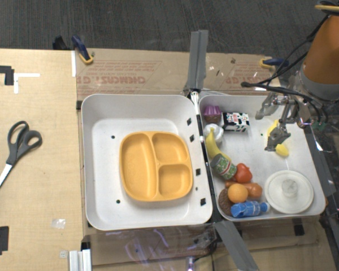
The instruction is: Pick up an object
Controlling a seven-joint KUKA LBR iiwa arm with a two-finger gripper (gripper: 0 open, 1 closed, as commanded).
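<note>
1. Your end effector (276, 141) hangs over the right bin (254, 103), near its far right side, with the arm (325, 49) coming in from the right.
2. A small yellow object (282, 149) sits right at the fingertips; you cannot tell whether the fingers are closed on it or just beside it.
3. Along the right bin's left side you see a purple cup (212, 113), a black-and-white box (235, 121), a banana (212, 144), an orange (237, 193) and a blue bottle (248, 209).
4. A white lid (289, 191) lies at the near right corner.
5. The left bin (101, 168) holds a yellow divided tray (156, 165).
6. Scissors (17, 145) lie on the tabletop (34, 208).
</note>
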